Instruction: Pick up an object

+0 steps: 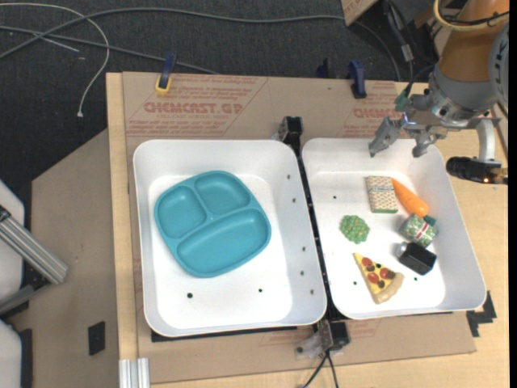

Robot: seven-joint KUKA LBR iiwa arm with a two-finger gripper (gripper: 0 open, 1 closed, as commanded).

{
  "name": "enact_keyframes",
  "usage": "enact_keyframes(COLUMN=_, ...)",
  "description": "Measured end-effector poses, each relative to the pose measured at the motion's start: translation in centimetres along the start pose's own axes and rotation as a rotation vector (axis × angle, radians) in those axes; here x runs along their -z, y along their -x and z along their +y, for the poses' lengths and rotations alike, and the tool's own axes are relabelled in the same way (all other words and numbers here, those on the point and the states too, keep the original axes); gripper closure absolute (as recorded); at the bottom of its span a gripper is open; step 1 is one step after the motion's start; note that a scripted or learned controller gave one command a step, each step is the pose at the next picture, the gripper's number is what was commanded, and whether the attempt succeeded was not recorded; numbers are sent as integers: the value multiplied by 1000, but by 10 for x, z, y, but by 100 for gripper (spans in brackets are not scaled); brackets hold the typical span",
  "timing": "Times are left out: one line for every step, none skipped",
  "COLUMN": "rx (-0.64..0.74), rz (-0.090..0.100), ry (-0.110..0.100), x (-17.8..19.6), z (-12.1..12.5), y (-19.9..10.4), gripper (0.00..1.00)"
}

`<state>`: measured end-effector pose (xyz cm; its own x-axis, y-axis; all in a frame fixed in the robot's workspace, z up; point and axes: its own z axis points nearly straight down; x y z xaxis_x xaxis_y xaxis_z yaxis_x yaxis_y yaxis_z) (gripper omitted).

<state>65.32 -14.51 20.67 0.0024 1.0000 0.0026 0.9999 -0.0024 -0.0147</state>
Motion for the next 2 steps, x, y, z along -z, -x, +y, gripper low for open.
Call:
enact_keyframes(rx=3, rz=-2, ry=14, x=8, z=3, y=0, gripper=0)
enact_keyframes(rx=4, rz=-1, ry=9, x=-36, z=9, y=1, gripper=0)
